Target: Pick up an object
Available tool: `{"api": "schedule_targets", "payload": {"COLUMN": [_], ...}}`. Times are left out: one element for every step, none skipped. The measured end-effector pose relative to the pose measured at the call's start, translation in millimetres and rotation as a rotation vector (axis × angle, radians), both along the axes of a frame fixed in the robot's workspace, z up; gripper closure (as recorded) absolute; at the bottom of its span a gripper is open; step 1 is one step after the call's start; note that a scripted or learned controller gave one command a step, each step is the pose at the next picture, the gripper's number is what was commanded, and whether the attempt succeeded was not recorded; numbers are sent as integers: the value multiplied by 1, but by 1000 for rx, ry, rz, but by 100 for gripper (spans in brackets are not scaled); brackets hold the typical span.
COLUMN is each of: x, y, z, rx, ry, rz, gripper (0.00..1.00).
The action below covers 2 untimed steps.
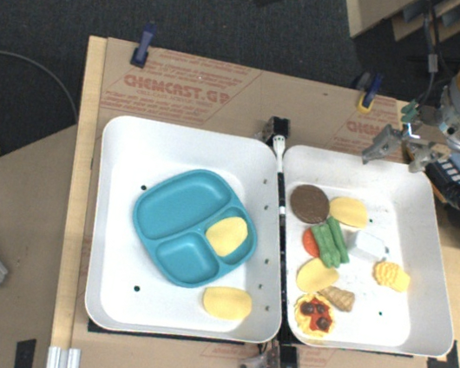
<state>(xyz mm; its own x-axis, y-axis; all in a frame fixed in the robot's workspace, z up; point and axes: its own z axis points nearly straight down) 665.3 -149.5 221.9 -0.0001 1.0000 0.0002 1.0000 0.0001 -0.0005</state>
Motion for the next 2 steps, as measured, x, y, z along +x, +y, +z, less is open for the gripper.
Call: {"api": "schedule_targets", "payload": {"x": [-40,-65], "y": [38,114], "z": [143,-15], "rx": [-2,5], "ry": [-19,16], "rz": [5,7], "gripper": [0,0]}}
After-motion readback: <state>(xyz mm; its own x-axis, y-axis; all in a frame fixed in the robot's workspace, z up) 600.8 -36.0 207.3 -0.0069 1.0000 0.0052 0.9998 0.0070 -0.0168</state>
